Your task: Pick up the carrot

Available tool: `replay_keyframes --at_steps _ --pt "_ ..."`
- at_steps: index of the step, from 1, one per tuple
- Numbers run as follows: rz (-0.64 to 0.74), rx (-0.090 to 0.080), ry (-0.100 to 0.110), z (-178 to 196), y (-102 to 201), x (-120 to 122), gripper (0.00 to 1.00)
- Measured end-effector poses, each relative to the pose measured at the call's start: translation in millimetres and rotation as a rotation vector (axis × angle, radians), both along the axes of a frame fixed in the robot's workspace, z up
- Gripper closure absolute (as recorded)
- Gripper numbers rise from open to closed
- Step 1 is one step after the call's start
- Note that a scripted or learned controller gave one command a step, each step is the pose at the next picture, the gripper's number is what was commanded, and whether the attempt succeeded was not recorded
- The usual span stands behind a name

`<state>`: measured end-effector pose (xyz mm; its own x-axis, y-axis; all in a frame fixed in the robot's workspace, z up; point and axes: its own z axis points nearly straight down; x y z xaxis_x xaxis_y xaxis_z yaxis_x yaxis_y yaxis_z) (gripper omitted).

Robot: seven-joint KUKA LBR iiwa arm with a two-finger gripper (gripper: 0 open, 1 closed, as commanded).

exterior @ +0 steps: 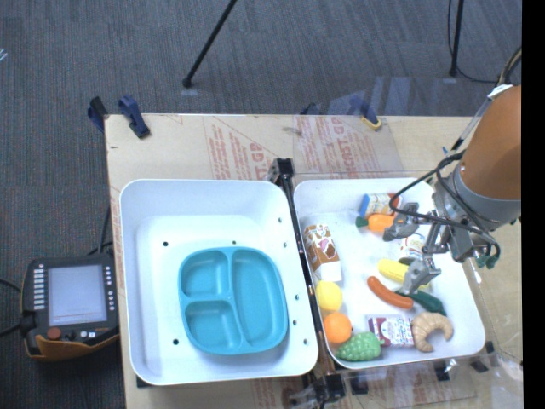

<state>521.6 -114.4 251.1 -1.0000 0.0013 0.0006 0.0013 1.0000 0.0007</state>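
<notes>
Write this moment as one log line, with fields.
task: pick carrot | gripper: over right bin, above hot dog | carrot: in right bin, not held | status: not done

Both shallow white bins point(140, 228) look like smooth, faintly glossy plastic, and the turquoise divided plate point(232, 300) lying in the left one has the same moulded plastic sheen. The bench top point(255, 143) beneath them looks like matt brown cardboard with red print. The small orange carrot point(380, 222) and the yellow lemon point(329, 296) look like smooth plastic, while the metal two-finger gripper point(417, 267) shows dull grey.
</notes>
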Motion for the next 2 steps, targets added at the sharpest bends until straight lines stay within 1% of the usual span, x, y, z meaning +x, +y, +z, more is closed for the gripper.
replay_keyframes --at_steps 1,2 --pt "0.449 0.004 0.002 -73.7 38.1 -44.1 0.00" --pt "0.023 0.002 0.003 -166.1 8.9 41.7 0.00"
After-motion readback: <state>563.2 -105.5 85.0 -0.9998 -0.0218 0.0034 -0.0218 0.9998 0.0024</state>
